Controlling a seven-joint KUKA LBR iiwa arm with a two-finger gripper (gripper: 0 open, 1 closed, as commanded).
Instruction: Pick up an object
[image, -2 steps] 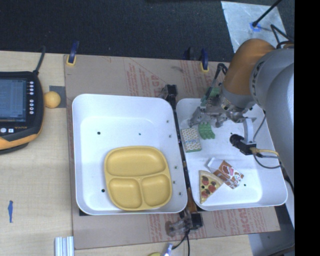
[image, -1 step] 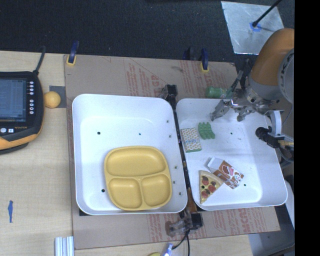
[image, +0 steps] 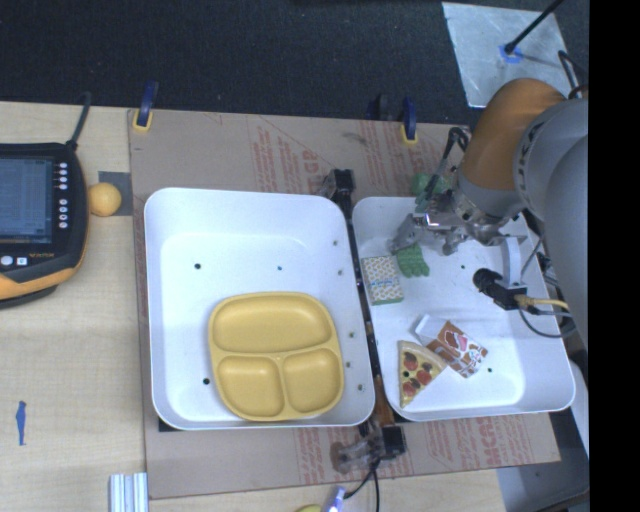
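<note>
Lying in the far left part of the right bin (image: 540, 395), a small green object (image: 412, 262) sits just beside a patterned pale block (image: 382, 279) that rests against the bin's left wall. The gripper (image: 420, 232) hangs directly over the green object's far edge, close to it or touching it; whether its fingers are spread or pressed together cannot be told from this angle, and nothing is seen pinched between them. The grey arm (image: 560, 160), with its orange band (image: 505, 125), reaches in from the right above that bin. Nearer the camera in the same bin lie a toy pizza slice (image: 417, 371) and, touching it, a small printed packet (image: 458, 348). The left bin (image: 250, 225) holds a yellow divided tray (image: 275, 355). On the bench to the left rest a handheld control pendant (image: 35, 220) and a yellow ball (image: 104, 198).
</note>
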